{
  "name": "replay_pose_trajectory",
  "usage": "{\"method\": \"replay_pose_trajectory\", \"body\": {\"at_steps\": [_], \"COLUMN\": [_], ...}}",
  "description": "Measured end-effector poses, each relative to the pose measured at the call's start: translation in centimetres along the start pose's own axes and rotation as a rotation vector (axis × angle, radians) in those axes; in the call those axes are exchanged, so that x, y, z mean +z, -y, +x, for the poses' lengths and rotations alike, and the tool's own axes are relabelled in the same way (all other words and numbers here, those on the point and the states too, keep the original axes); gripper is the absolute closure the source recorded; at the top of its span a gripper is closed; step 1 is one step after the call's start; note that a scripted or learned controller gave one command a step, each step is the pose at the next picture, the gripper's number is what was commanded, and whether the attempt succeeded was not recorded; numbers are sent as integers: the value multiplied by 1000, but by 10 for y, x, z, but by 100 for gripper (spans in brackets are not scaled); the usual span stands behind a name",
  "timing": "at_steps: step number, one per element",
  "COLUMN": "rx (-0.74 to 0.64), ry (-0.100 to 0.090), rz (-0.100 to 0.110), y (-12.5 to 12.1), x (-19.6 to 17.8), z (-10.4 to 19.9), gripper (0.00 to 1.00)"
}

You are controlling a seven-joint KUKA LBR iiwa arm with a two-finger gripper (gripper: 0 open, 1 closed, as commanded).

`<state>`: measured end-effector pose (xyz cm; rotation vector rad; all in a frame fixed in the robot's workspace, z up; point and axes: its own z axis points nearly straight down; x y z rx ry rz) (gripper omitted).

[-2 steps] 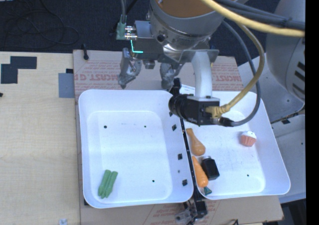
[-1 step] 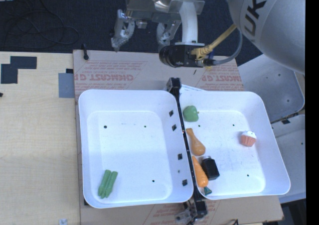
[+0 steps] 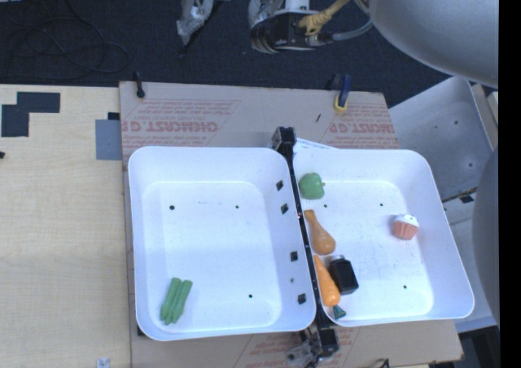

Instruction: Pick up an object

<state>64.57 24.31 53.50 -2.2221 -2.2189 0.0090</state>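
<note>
Hanging at the top of the frame, well above both bins, the claw (image 3: 232,10) had its fingers spread apart with nothing between them. A green bean bundle (image 3: 176,300) lay alone at the lower left of the left bin (image 3: 146,164), open floor around it. Crowding the right bin's (image 3: 440,195) left wall were a green pepper (image 3: 311,186), squash (image 3: 319,233), carrot (image 3: 326,280) and black block (image 3: 343,275); a cupcake (image 3: 404,227) sat apart at right.
</note>
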Motion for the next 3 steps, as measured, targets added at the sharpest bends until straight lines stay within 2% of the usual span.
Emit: {"method": "replay_pose_trajectory", "body": {"at_steps": [1,2,3], "rx": [-4,-4,-4], "ry": [1,-2,-1], "rz": [4,2,0], "y": [2,55,54], "x": [-11,-2,-2], "z": [1,0,1], "gripper": [100,100,0]}}
